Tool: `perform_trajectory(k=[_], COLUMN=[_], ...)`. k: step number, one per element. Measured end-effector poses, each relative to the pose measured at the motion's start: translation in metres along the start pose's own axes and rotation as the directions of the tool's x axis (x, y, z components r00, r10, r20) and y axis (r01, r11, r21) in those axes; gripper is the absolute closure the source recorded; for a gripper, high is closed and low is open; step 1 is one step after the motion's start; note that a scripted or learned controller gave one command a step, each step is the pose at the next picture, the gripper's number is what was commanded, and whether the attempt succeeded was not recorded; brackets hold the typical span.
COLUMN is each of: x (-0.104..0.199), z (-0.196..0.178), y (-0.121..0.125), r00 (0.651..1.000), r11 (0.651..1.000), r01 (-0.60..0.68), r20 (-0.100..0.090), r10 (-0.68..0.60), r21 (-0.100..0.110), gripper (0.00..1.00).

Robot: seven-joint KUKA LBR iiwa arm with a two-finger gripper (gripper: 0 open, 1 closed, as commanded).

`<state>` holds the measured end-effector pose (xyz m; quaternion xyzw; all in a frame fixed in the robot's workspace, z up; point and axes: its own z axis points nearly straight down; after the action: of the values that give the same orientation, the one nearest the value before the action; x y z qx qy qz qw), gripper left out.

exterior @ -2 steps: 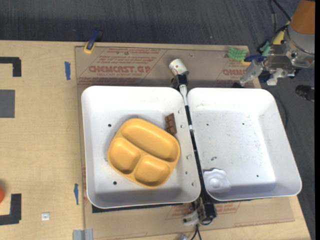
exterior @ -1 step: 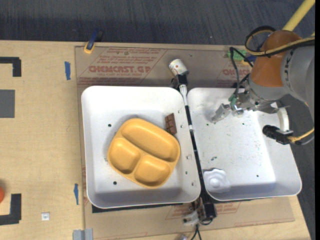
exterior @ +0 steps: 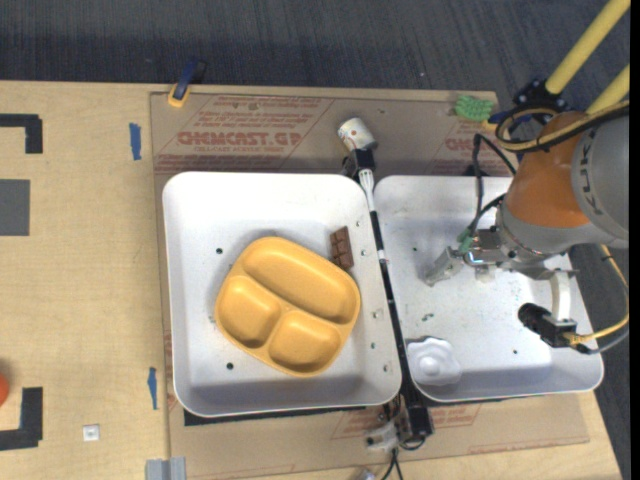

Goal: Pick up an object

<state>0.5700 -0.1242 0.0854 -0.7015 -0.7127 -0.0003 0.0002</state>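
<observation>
On the bench, the right bin (exterior: pixel 560 368) is lying under the gripper (exterior: pixel 440 266), its fingers, how far apart I cannot tell, pointing left while the white cap (exterior: pixel 432 358) is sitting just below them.

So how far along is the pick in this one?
Nothing looks picked yet. The gripper sits low in the right bin, with nothing visible between its fingers. The yellow divided tray and small brown block lie in the left bin; a white object rests near the right bin's front edge. Grasping and lifting remain.
</observation>
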Motion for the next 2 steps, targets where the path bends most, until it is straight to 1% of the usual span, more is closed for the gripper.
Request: perform_trajectory(k=[1,2], x=[-0.055,-0.068], z=[0.001,0.000], y=[0.041,0.049], r00=[0.876,0.962], r11=[0.876,0.963], r01=[-0.481,-0.271], r20=[0.001,-0.025], r10=[0.481,0.271], r21=[-0.001,0.012], gripper=[0.00,0.00])
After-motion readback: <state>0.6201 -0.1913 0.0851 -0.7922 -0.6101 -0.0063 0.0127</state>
